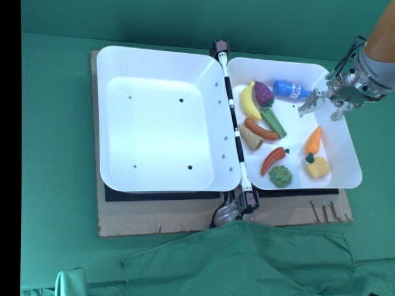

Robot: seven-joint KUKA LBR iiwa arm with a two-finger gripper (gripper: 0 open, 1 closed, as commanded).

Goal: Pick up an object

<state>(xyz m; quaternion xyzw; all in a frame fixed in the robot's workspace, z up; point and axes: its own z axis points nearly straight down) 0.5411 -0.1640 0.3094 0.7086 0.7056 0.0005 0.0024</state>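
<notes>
Carrot (pixel 313 140), the likeliest candidate for the pick, lies in the right bin (pixel 347 176), tilted with its tip up toward the gripper (pixel 322 105) and its leafy end down by a piece of corn (pixel 317 167), which sits just beside it. Gripper hangs above the carrot toward the bin's far right corner, apart from it and touching nothing; its two fingers stand spread, with nothing between them. Blue bottle (pixel 291 90) lies left of the gripper, near the bin's far wall, and is an equally near alternative. Other items lie further left of the carrot: a red chilli (pixel 273 159), a head of broccoli (pixel 281 176), a sausage (pixel 260 129), a banana (pixel 249 102) and a purple vegetable with a green stalk (pixel 266 101). In my judgement the step in hand is the approach. To do it well, the gripper should come down centred on the carrot's thicker middle, fingers straddling its width rather than its length, keeping clear of the corn and the bin's right wall, and closing only once low enough to seat the carrot firmly. Left bin (pixel 111 63) plays no part.
</notes>
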